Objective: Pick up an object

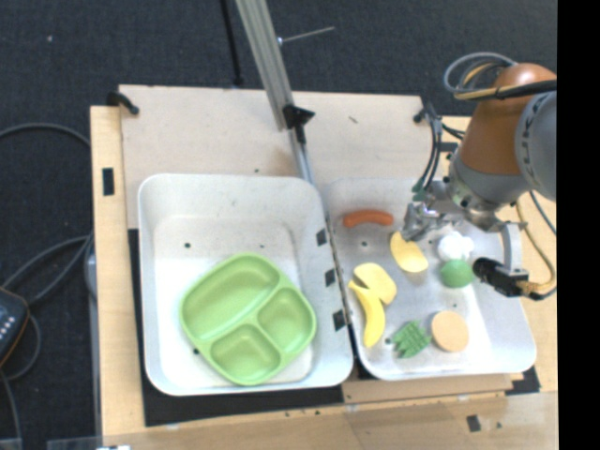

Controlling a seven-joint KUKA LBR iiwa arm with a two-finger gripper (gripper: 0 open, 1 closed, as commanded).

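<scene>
The right bin [511, 345] holds several small objects. Among them are an orange sausage [367, 218], a pale yellow wedge [409, 254], a banana [372, 320] and a yellow slice [378, 278]. A white ball [456, 246], a green ball [457, 273], a tan disc [449, 331] and a small green ridged toy [409, 338] lie there too. My gripper [420, 223] hangs low over the bin's far part, just above the yellow wedge and right of the sausage. I see nothing held in it.
The left bin [169, 204] holds a green divided plate [247, 319]. A metal pole [272, 64] rises from behind the bins, near the wall between them. The arm's orange band [502, 125] and its cables crowd the right bin's far right corner.
</scene>
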